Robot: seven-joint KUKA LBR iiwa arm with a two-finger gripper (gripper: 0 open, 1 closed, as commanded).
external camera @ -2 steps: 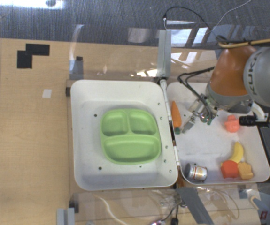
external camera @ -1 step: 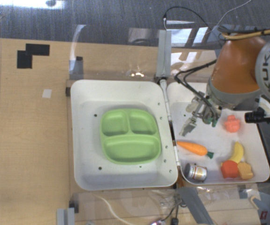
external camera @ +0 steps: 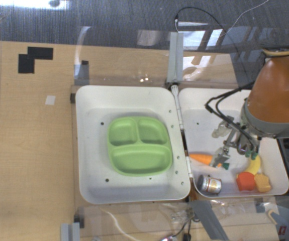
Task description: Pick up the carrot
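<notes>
Camera view: orange tapered carrot [external camera: 200, 158] lies on the floor of the right shallow white bin [external camera: 199, 115], near its left wall, pointing left. Two-finger gripper [external camera: 221, 160] hangs just beside the carrot's right end; cannot tell how far its fingers are apart, and nothing is visibly held between them. Near edge of the same bin: silver metal can [external camera: 209, 184], red rounded toy [external camera: 245, 181], yellow banana-shaped piece [external camera: 255, 164], tan block [external camera: 263, 183]. Left white bin [external camera: 89, 134] holds a green three-compartment plastic tray [external camera: 139, 145], centred.
</notes>
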